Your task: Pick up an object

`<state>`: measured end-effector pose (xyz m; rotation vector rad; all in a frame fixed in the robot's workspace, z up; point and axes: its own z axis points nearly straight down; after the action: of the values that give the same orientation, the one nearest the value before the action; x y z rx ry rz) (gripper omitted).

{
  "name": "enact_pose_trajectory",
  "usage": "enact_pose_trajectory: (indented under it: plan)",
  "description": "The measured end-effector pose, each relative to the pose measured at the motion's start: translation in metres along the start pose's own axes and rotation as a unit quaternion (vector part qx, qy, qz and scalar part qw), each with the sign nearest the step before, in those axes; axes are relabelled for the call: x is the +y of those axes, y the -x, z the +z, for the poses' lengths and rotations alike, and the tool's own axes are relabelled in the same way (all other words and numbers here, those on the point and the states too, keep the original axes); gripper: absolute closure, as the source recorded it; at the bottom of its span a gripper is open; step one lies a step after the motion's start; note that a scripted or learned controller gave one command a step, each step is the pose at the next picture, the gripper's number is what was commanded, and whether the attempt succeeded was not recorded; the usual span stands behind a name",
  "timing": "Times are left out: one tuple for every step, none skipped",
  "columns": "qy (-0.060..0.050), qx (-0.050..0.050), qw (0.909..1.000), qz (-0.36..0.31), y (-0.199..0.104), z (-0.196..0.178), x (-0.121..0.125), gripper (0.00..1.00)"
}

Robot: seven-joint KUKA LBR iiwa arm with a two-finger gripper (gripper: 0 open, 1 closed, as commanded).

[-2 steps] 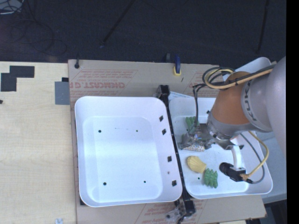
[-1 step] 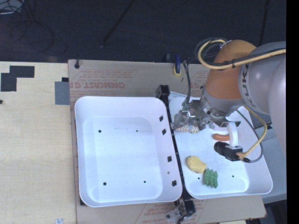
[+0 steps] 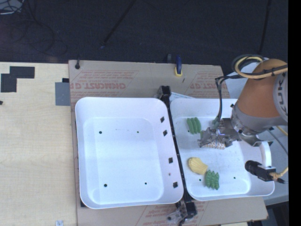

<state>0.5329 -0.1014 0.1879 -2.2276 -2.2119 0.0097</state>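
Your arm point(image 3: 261, 95) comes in from the right edge of the frame, in the middle-right area. You see its orange band as a broad rounded shape at upper right, with the grey wrist section just below it, angled down and to the left. The gripper point(image 3: 214, 139) sits at the arm's lower-left end, right of centre, pointing down. A yellow and black cable point(image 3: 247, 62) loops over the top of the band.
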Motion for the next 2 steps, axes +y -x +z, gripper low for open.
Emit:
enact_pose_trajectory:
  plan:
    - [0.006, 0.005, 0.9999, -0.011, -0.140, -0.079, 0.032, 1.00]
    - [0.001, 0.000, 1.0000, -0.001, -0.064, -0.090, -0.009, 1.00]
